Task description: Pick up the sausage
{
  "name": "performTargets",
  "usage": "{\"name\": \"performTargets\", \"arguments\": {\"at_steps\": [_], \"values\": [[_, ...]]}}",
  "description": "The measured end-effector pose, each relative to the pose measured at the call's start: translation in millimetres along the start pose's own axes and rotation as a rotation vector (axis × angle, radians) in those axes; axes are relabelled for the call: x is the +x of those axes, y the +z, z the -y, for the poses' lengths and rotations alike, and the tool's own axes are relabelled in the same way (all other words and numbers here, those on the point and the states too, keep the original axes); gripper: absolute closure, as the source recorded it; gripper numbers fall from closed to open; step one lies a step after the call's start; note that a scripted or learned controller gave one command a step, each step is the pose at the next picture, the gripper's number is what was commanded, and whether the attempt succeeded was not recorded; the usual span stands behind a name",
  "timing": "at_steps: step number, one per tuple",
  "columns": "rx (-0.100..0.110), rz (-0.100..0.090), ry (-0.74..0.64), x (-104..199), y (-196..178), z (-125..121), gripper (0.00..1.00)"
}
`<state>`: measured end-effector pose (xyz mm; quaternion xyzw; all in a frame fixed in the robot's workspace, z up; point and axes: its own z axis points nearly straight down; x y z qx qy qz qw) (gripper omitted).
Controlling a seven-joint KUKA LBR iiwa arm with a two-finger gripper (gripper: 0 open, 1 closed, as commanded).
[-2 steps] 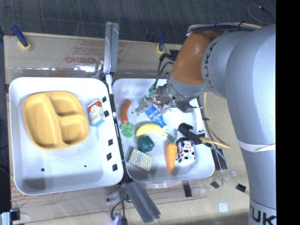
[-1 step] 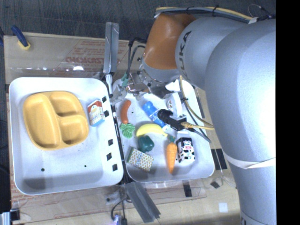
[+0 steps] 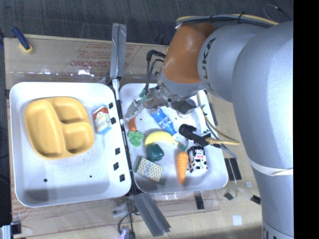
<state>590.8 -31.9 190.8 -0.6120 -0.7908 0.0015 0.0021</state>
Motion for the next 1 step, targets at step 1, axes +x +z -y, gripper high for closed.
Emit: {"name": "performTargets", "arguments": {"at_steps": [1], "values": [[0.000, 0.000, 0.000, -0.3, -0.1, 0.0, 0.00]]}}
